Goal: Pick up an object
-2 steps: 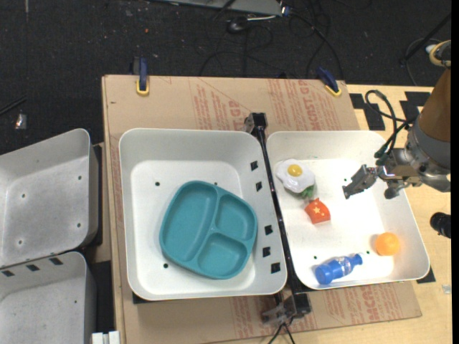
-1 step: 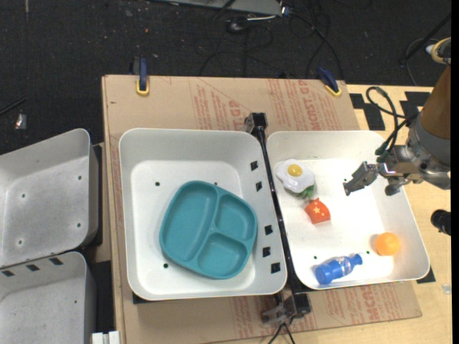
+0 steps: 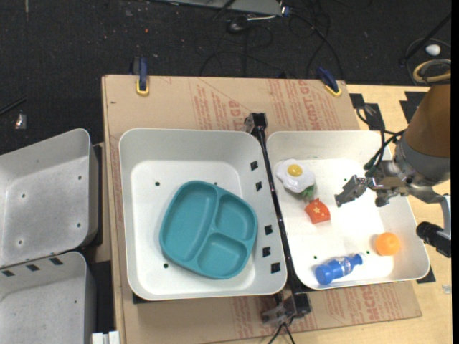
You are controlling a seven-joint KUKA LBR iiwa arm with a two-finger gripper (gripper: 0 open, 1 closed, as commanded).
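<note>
The right bin (image 3: 401, 272) holds a white fried-egg toy (image 3: 293, 174) with a yellow yolk, a small green piece (image 3: 308, 191) beside it, a red block (image 3: 318, 211), an orange ball (image 3: 387, 244) and a blue bottle (image 3: 336, 269) lying on its side near the front wall. My gripper (image 3: 351, 191) hangs over the middle of this bin, to the right of the red block and the egg, with its dark fingers spread open and nothing between them.
The left bin (image 3: 136, 192) holds a teal divided tray (image 3: 208, 229). A black divider (image 3: 269, 199) runs between the two bins. The arm's body (image 3: 430, 142) covers the right bin's far right corner. Loose white bin lids (image 3: 43, 192) lie to the left.
</note>
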